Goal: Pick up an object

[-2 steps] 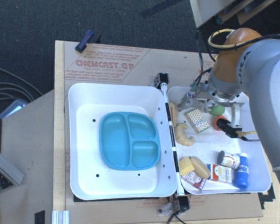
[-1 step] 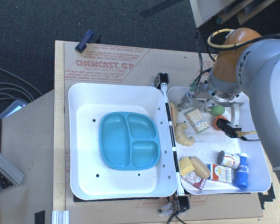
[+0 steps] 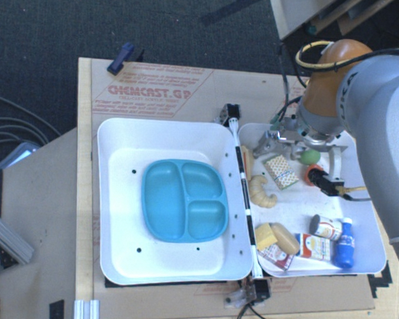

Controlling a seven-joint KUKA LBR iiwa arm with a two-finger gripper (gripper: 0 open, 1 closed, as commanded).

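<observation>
My gripper [image 3: 301, 147] hangs low over the far end of the right bin [image 3: 371, 220], under the orange-banded wrist. Just below it lie a checkered packet [image 3: 281, 171], a green ball [image 3: 311, 156] and a small red object [image 3: 314, 174]. The green ball is partly hidden by the gripper body. A croissant [image 3: 262, 192] lies by the bin's left wall. Nearer the front are a small bottle [image 3: 327, 228], a blue bottle [image 3: 344, 245], a yellow block [image 3: 266, 234], a bread roll [image 3: 286, 240] and a red and white packet [image 3: 313, 249].
The left bin [image 3: 117, 184] holds a blue divided plate [image 3: 185, 200]. A black-clamped divider [image 3: 242, 185] runs between the bins. The arm's grey body [image 3: 383, 126] covers the right bin's far right corner. Cardboard [image 3: 150, 92] lies behind the bins.
</observation>
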